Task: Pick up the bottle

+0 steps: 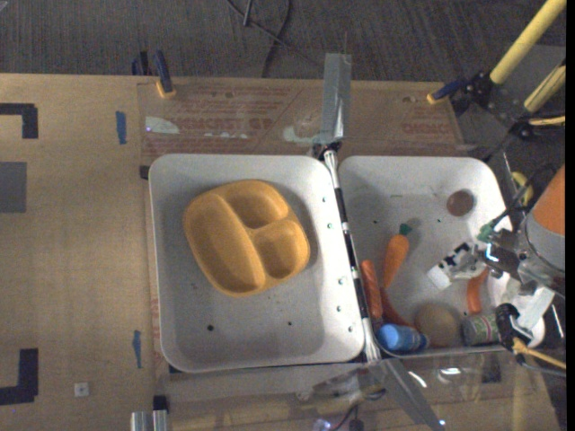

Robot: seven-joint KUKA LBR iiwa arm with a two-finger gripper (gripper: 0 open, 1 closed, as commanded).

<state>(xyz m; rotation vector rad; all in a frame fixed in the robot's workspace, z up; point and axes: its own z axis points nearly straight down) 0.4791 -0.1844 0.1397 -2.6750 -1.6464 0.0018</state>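
Note:
The bottle (401,338) is small and blue and lies on its side in the front left corner of the right bin (422,182), against the wall between the bins. My gripper (455,264) reaches in from the right and hangs over the right-hand middle of that bin. It is well to the right of the bottle and farther back. It sits just right of an orange carrot (394,258) and above a short orange piece (474,294). Nothing shows in its grasp.
A brown egg-shaped item (437,323) and a greenish can (482,328) lie right of the bottle along the front wall. A long red-orange piece (370,290) lies by the divider, and a brown disc (460,203) at the back. The left bin (171,241) holds a yellow divided plate (246,235).

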